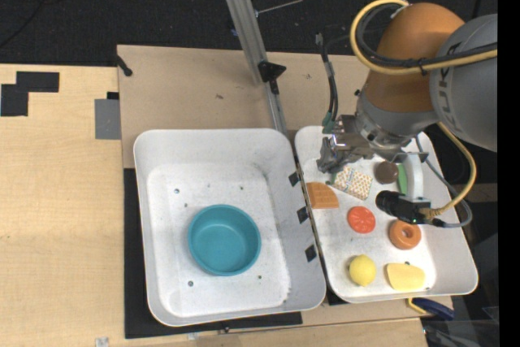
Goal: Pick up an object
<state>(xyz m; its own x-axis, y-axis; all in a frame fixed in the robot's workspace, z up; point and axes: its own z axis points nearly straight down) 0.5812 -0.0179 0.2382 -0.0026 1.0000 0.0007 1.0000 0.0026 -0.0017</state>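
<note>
A round teal plastic bowl [224, 239] sits in the left white bin [154, 150]. The pincer [331, 152] hangs over the right white bin's [455, 276] far left corner, above a speckled flat block [352, 181]. I cannot tell its grip. Nothing is picked up yet; next it should go down.

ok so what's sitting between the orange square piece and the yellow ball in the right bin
In the camera view, the red tomato-like piece lies roughly between the orange square piece and the yellow ball, slightly toward the right.
</note>
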